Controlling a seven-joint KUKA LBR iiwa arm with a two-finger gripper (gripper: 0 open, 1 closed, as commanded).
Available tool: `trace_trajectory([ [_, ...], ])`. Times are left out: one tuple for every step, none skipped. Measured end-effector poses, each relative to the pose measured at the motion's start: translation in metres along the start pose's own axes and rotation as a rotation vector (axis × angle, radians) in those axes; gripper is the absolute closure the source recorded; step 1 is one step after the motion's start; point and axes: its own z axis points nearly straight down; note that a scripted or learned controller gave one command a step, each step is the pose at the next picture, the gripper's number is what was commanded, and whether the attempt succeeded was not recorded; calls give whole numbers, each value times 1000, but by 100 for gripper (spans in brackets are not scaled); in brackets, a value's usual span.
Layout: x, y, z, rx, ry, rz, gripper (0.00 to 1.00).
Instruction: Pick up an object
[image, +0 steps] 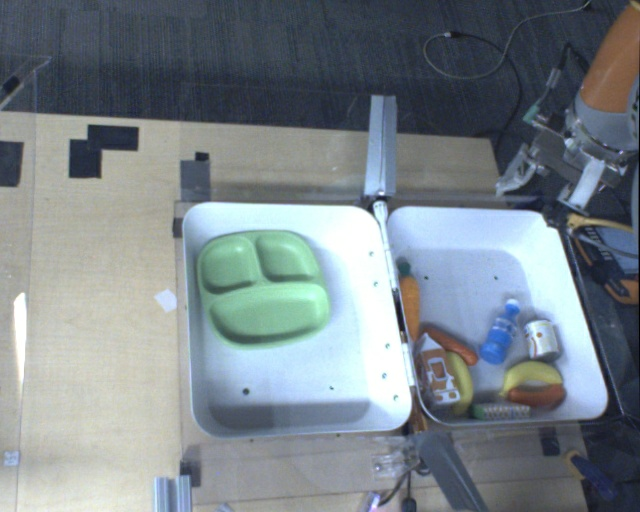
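While the arm (608, 70) hangs above the counter's (90, 330) upper right corner, outside the bins, its pincer (560, 168) sits near the far rim of the right bin (470, 235); whether it is spread or pressed together cannot be told at this angle, and nothing is seen held in it. Candidate objects lie clustered in the near half of the right bin: a small blue bottle (499, 334), a metal can (541, 339) just beside it, a banana (531, 376) by the near wall, a carrot (409, 302) along the left wall, and a sausage-like piece (451, 343). The left bin (290, 410) holds a green divided tray (264, 286). Judged by appearance, the bottle is probably light, rigid and somewhat slippery, best taken across its body. The can looks stiff but smooth and prone to rolling. The banana and carrot appear to be light toys, graspable across their narrow middles; the crowded near corner could block one finger.
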Motion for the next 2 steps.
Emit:
trace_trajectory([
  [-21,-30,158,3,-1,108,0],
  [-19,-29,146,0,0,99,100],
])
